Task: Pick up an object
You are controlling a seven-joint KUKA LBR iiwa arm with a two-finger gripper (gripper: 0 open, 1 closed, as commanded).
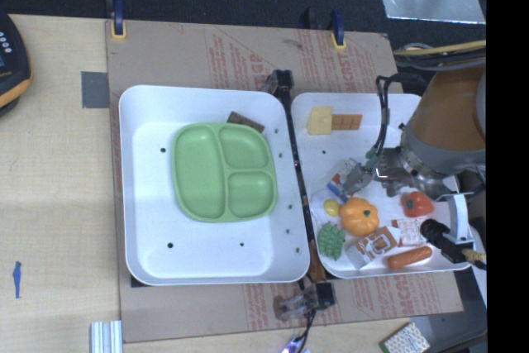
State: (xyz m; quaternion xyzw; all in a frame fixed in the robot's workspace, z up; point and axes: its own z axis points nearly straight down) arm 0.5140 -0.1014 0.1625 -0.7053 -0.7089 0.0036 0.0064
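The left bin has wide bare floor along its left and lower sides; a green divided plate sits near its middle, with a small dark brown piece tucked at the plate's upper edge. The right bin is crowded in its lower half and freer along its top, where a pale yellow block and an orange-brown wafer lie side by side near the upper rim. The arm covers the right bin's right side, and the end effector hangs over the middle of that bin, just above the orange pumpkin; I cannot tell whether it is wide or narrow. The pumpkin is round and ribbed, bright orange, with a small stem. A green broccoli-like piece lies by the bin's lower left wall, a red tomato-like piece to the pumpkin's right, a sausage along the bottom rim. Both bins rest on cardboard on the table.
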